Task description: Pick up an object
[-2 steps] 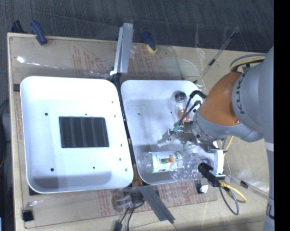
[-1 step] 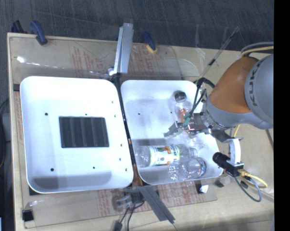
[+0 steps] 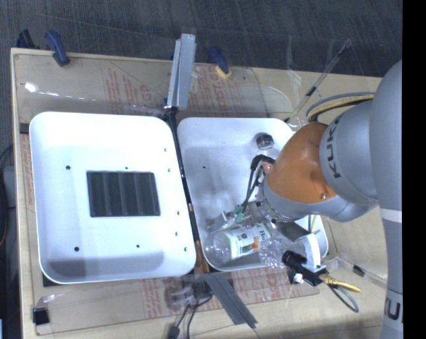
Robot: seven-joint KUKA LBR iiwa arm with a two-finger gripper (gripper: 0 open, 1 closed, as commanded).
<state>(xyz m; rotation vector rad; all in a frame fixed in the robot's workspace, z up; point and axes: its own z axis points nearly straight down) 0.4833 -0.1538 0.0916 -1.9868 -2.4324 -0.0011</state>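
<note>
The grey arm (image 3: pixel 354 154) with its orange band (image 3: pixel 301 171) looms closest to you, hanging over the right bin (image 3: pixel 213 147). Its gripper (image 3: pixel 251 214) sits low in that bin's near end, just above a clear plastic bottle (image 3: pixel 237 246) lying on its side; you cannot tell its grip state. The left bin (image 3: pixel 57 154) beside the right bin shows a dark ribbed panel (image 3: pixel 123 193).
</note>
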